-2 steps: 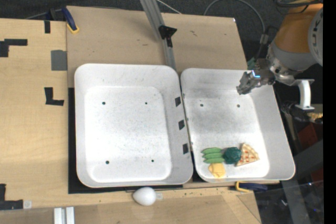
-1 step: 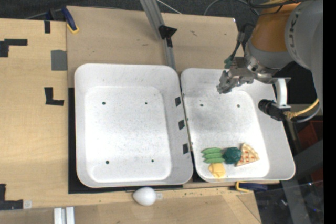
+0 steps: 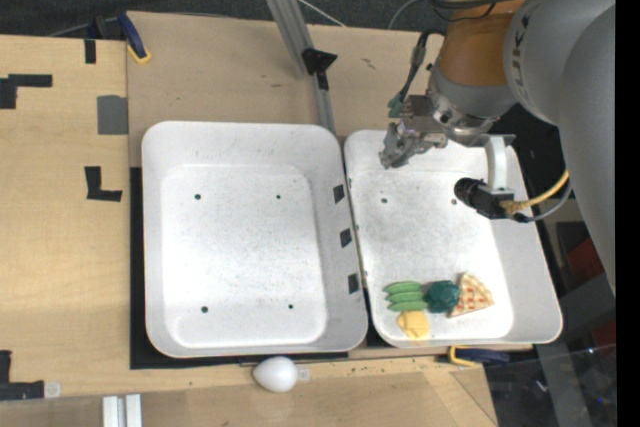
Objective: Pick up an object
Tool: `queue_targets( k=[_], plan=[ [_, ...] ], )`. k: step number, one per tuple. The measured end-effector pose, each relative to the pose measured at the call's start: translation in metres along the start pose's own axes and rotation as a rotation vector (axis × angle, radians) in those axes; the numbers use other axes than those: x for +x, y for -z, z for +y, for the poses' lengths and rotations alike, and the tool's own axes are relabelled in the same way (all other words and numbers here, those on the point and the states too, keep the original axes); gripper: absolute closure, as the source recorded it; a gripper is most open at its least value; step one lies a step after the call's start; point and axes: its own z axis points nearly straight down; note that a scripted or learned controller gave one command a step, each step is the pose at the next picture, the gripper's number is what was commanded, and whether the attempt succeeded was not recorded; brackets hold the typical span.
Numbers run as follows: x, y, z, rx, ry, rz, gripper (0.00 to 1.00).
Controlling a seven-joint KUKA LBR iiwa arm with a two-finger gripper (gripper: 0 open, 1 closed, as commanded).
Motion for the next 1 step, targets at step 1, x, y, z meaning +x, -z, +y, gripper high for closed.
queue_targets(
  k=[1],
  plan=[
    [0.0514, 0.0121, 0.0131, 0.0, -0.001, -0.001, 1.0]
  ],
)
